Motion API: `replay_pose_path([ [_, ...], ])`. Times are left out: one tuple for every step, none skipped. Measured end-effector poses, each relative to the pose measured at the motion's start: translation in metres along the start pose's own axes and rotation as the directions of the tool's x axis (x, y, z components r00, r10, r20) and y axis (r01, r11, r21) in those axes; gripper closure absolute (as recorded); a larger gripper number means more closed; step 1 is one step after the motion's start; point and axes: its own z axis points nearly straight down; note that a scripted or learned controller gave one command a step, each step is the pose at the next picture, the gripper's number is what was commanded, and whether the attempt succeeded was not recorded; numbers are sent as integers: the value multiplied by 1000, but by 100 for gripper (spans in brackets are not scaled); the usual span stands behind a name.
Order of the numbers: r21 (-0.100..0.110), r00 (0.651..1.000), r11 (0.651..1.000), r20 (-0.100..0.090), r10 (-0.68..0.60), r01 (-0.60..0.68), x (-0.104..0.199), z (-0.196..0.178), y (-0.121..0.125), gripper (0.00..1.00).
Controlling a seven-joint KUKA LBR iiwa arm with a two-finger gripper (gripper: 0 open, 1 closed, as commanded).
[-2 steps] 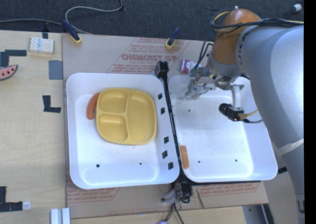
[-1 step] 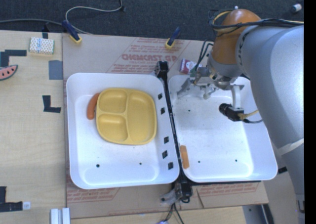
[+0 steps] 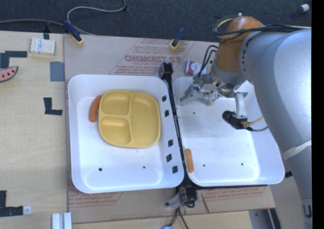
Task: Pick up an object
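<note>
Hovering hand (image 3: pixel 198 93) above right bin (image 3: pixel 223 167)

A pale wooden surface (image 3: pixel 30 137) carries a brown printed cardboard sheet (image 3: pixel 136 58). On the sheet two shallow white plastic bins sit side by side, left bin (image 3: pixel 83 172) touching right bin (image 3: pixel 253 170).

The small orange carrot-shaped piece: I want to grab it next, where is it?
The small orange carrot-shaped piece lies in the right white bin, against its left wall near the front, beside the divider.
</note>
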Motion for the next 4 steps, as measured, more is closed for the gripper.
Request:
replay_pose_path([
  [-2,1000,1000,1,-1,1,0,-10,1,100],
  [-2,1000,1000,1,-1,1,0,-10,1,0],
  [-1,1000,1000,0,-2,2,1,-20,1,100],
  [-1,1000,1000,0,-2,2,1,-20,0,0],
])
